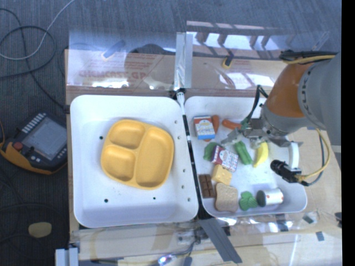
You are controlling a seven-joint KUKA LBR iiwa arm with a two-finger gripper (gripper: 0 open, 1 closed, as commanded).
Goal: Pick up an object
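Several small toy foods lie crowded in the right bin [299, 204], at the right of the frame. Near its middle a green pod-shaped piece [242, 150] lies beside a yellow banana [260, 154], with an orange carrot [232, 124] just above them. Left of these sit a small carton [204, 127], another green piece [209, 151], a red-and-white packet [227, 158] and a yellow cheese wedge [222, 175]. Along the bottom edge are a brown chocolate bar [205, 185], a slice of bread [226, 197], a green broccoli-like lump [247, 200] and a white can with a red end [270, 197].

The gripper [249, 134] is low over the carrot, pod and banana; I cannot tell how its fingers stand, nor whether it touches anything. The arm [310, 96], grey with its orange band, comes in from the upper right.

The left bin [83, 204] holds a yellow divided plate [137, 153], near its centre. At the far left of the frame, a handheld controller [39, 143] lies on the dark floor.
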